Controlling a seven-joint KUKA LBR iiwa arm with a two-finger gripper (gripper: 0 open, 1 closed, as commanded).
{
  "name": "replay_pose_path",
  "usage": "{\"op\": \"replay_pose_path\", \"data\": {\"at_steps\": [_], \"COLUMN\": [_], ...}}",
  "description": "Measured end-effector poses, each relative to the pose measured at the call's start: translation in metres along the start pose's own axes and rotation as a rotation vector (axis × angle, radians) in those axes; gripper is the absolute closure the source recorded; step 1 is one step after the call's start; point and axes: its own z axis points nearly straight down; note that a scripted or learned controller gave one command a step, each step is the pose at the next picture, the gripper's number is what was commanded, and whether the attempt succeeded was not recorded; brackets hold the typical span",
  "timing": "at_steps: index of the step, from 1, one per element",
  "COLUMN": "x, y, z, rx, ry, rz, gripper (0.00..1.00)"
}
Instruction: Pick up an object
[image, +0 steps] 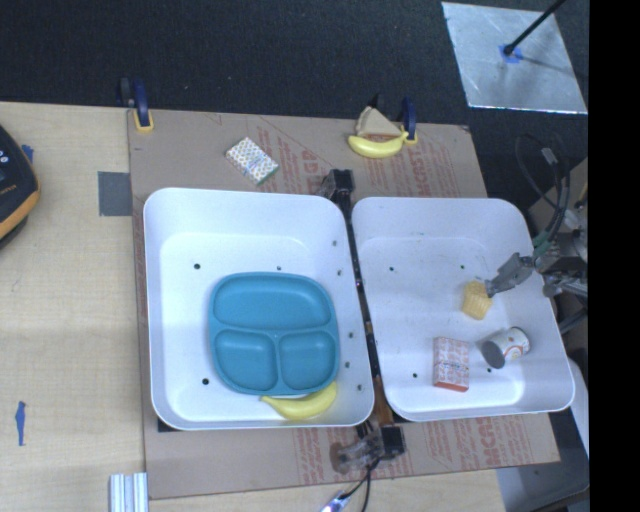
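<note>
Nothing is lifted yet: the pincer (503, 274), its state untellable, is poised just beside the yellow block (476, 300).

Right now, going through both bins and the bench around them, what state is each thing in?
Blue divided plate: flat in the left bin.
Banana: lying against the plate's near edge.
Yellow block: in the right bin, by the gripper.
Red-and-white packet: lying flat.
Small can: on its side.
Second banana: on the bench, outside the bins.
</note>
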Motion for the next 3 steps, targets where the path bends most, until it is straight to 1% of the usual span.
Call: {"op": "replay_pose_path", "data": {"at_steps": [1, 2, 3], "x": [-0.023, 0.009, 0.008], "y": [0.05, 0.06, 0.061], "z": [0.118, 0.143, 0.131], "rx": [0.003, 0.001, -0.001], "ry": [0.0, 0.0, -0.002], "rz": [-0.001, -0.002, -0.004], "gripper": [0.0, 0.0, 1.0]}}
